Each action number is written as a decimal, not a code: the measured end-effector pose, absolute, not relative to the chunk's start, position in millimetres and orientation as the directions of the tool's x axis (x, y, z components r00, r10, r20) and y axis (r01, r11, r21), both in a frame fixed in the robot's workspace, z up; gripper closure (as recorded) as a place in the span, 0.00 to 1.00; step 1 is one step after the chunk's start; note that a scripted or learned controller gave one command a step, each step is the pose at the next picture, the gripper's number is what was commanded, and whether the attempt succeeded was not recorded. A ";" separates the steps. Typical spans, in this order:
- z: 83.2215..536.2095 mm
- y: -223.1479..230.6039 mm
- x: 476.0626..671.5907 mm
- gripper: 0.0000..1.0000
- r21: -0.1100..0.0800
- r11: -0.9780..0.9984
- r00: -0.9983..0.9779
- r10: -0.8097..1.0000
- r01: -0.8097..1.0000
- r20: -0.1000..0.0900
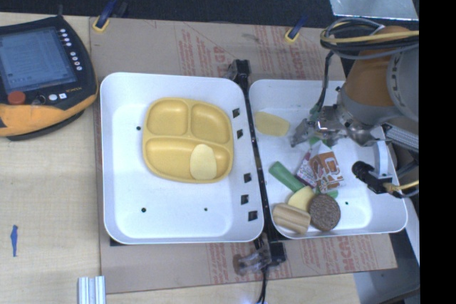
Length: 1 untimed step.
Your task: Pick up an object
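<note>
**Jaws low over the right bin, nothing held**

Jaws [318,130] look spread apart, empty, hanging just above the red-and-white printed packet [322,169] in the shallow white right bin [370,223]. You've got no object lifted; closing and raising it remain

Two bins sit side by side on the table [50,224]. The left bin [121,210] holds a divided tray [171,132] toward its 12 o'clock half, with an oval piece [203,162] lying in the tray's 5 o'clock compartment. In the right bin [370,221], a rounded slab [271,124] lies at 10 o'clock. A stick [285,175] lies near the centre, with a packet [321,170] just beside it at 3 o'clock. At 6 o'clock sit a wedge [301,196], a log-shaped piece [291,218] and a disc [325,212], touching one another. The end effector [320,130] hangs over the bin's 12 o'clock part. A handheld pendant [39,78] rests at the table's 9 o'clock edge.
</note>
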<state>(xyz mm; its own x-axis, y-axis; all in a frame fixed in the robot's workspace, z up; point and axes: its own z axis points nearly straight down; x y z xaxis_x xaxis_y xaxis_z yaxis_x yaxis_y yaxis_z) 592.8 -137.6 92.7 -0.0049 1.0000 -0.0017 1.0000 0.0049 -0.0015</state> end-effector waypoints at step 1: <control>93.6 -146.7 525.6 0.00 -0.001 0.003 -0.003 1.000 1.000 -0.001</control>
